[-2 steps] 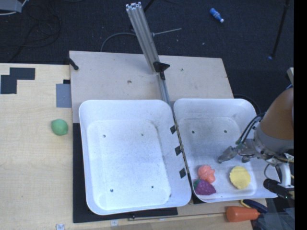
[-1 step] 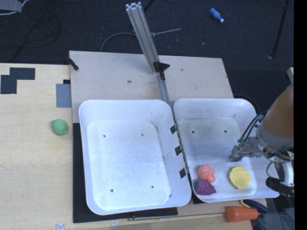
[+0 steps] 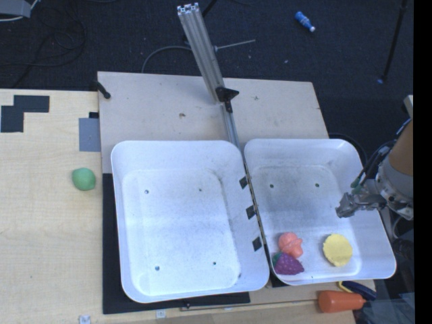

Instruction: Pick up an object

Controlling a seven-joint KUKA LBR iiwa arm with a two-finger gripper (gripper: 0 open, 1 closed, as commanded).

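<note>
The right bin (image 3: 304,154) holds three toys near its front edge: a yellow round piece (image 3: 337,249), a pink-orange lump (image 3: 290,242) and a purple grape bunch (image 3: 289,264). My gripper (image 3: 346,208) hangs over the bin's right side, a short way above and behind the yellow piece. I see nothing between its fingers.
The left bin (image 3: 135,160) lies beside the right one. A green ball (image 3: 84,179) rests on the wooden bench to the far left. An orange carrot-like toy (image 3: 341,301) lies outside the front of the right bin. A metal rail (image 3: 206,49) slants up behind the bins.
</note>
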